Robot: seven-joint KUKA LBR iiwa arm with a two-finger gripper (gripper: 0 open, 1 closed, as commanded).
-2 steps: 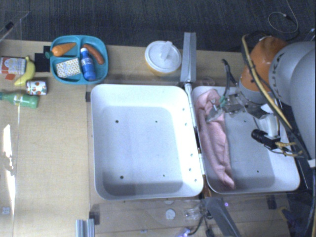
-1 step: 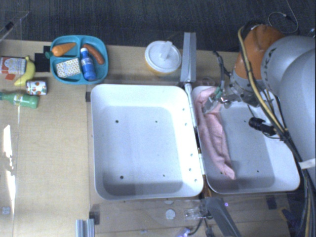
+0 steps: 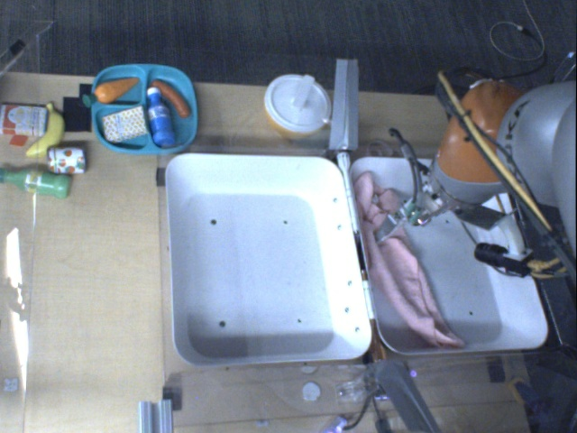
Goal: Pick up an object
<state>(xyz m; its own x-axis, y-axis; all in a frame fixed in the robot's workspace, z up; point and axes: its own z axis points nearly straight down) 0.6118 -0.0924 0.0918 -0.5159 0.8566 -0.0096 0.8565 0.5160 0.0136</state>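
- Gripper (image 3: 395, 226): reaches down into the right bin (image 3: 505, 336) from the right, its tip over the upper part of the pink cloth (image 3: 401, 273); whether it is released, clenched or grasping cannot be told from this view.
- Arm: grey, with the orange band (image 3: 473, 147) above the wrist, bent over the right bin's upper right corner; dark cables run beside it.
- Pink cloth: the task's object, a long crumpled strip lying along the left wall of the right bin, from the upper left corner to near the lower edge.
- Left bin (image 3: 261, 260): white and shallow, set just beside the right bin.
- Blue divided tray (image 3: 185, 106): on the bench above the left bin, holding toy food and a small blue bottle (image 3: 160, 120).
- White lidded cup (image 3: 297, 105): on the bench, right of the tray.
- Bench, far left: a banana (image 3: 47, 133), a small can (image 3: 67, 160), a green bottle (image 3: 36, 182) lying flat and a small carton (image 3: 20, 120).
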